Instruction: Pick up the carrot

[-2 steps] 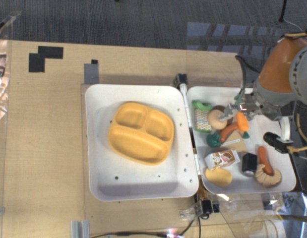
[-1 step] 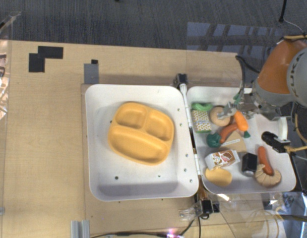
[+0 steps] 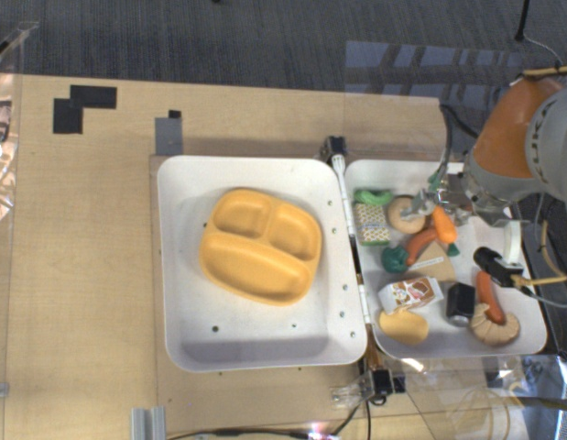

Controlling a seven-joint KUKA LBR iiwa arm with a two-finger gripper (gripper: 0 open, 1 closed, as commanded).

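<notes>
The grey arm [image 3: 526,149] bends in over the right bin [image 3: 538,333], wrist angled down. Its gripper [image 3: 441,202] hangs just above the carrot [image 3: 444,226]; whether it grips cannot be told. The carrot lies in the right bin, near the top.

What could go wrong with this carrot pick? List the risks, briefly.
1. The carrot lies in the crowded right bin, apparently touching an orange-brown toy and close to a round cookie-like piece; closing here might catch or shove a neighbour.
2. The gripper sits near the carrot's upper end, so a grasp there may be off-centre and the carrot could swing or slip.
3. The carrot lies at a slant, so misaligned jaws could push it aside.
</notes>
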